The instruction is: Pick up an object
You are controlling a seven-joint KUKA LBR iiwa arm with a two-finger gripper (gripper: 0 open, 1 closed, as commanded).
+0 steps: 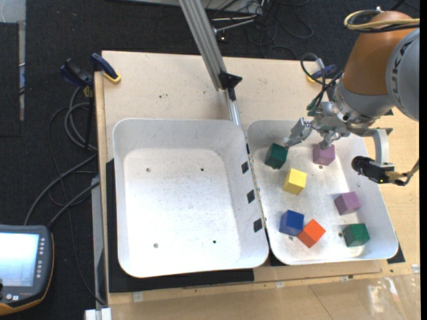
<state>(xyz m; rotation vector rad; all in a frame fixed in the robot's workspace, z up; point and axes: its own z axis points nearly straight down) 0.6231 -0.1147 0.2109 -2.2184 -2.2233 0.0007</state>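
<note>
Cubes fill the right bin (pixel 373 245); we see our tool (pixel 312 133) spread open, holding nothing, above its far end; the purple cube (pixel 323 155) sits just below one finger, the green cube (pixel 276 156) off leftward.

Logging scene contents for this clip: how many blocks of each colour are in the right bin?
Green blocks: 2
Purple blocks: 2
Yellow block: 1
Blue block: 1
Orange block: 1
Total: 7

Grey arm (pixel 393 79), orange band, looping cables.
</note>
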